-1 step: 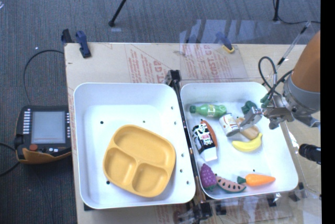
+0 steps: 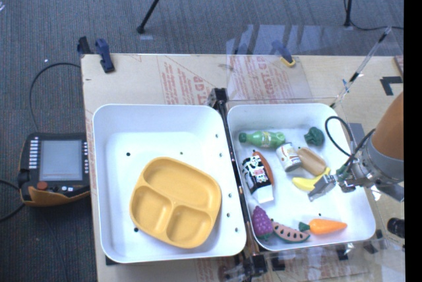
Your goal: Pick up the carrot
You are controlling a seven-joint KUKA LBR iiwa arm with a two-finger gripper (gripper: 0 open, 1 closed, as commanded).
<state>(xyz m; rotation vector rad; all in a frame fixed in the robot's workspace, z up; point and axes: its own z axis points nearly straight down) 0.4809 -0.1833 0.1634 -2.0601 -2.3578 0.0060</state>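
At the right bin's near edge, the light, rigid toy carrot suits a mid-body grasp; gripper spread, empty.

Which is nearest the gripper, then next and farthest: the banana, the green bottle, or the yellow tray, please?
From the gripper:
1. Banana, right beside it in the right bin.
2. Green bottle, near that bin's far-left side.
3. Yellow tray, over in the left bin.

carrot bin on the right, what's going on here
The arm reaches in from the right, its gripper low over the right bin beside the banana. The carrot lies untouched near the front edge, next to the watermelon slice. Nothing is between the fingers.
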